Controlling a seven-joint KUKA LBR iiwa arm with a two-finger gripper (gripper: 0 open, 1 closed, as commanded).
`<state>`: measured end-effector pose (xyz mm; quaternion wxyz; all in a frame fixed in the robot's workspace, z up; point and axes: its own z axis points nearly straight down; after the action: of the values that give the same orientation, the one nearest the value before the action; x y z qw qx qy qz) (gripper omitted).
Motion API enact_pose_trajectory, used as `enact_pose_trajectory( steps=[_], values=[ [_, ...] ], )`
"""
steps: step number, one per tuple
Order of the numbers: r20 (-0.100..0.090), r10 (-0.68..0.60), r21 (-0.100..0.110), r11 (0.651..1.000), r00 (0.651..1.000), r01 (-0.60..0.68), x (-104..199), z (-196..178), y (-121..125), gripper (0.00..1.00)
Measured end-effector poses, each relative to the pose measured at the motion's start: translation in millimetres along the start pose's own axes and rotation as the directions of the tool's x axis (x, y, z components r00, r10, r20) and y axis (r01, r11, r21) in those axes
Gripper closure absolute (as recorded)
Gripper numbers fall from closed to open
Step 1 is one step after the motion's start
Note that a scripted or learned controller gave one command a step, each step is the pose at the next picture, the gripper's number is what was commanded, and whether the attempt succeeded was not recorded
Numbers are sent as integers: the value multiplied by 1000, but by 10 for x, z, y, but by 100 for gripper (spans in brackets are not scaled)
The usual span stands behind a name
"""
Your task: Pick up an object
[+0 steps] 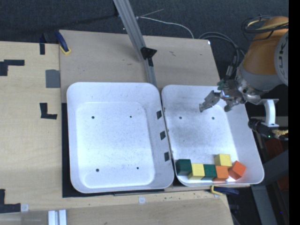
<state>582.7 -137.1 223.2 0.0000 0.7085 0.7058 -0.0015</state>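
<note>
Two shallow white plastic bins sit side by side on the pale wooden desk [187, 55], and the coming move turns on the right-hand bin [197, 130] alone; the left-hand bin [115, 135] holds no blocks. The grey arm with its orange band [262, 55] comes in from three o'clock and carries the end effector [216, 102] above the far part of the right-hand bin, near its twelve-to-one o'clock edge. From this slant one dark finger shows pointing toward eight o'clock, but whether the end effector is spread or pressed together cannot be told; nothing is seen between its fingers.

The task's things are a cluster of small wooden cubes packed along the near wall of the right-hand bin, well apart from the end effector and lying at about six o'clock from it. The cluster's long axis runs from nine to three o'clock along that wall. In order: a dark green cube [183, 166], a yellow cube [198, 170], a second green cube [209, 171], an orange cube [221, 172], another yellow cube [224, 160] just behind, and a tilted orange-red cube [237, 169] at the three o'clock end. They touch one another, so a clean grasp looks hardest in the middle; the dark green end cube seems freest.
</note>
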Motion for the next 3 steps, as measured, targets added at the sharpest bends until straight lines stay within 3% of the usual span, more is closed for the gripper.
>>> enact_pose_trajectory(
  steps=[1,2,3],
  values=[
    [-1,-5,0,1000,1000,5,34,-99,9,100],
    [-1,-5,1,1000,1000,5,34,-93,8,0],
    [-2,-6,1,1000,1000,6,39,-193,11,100]
  ],
)
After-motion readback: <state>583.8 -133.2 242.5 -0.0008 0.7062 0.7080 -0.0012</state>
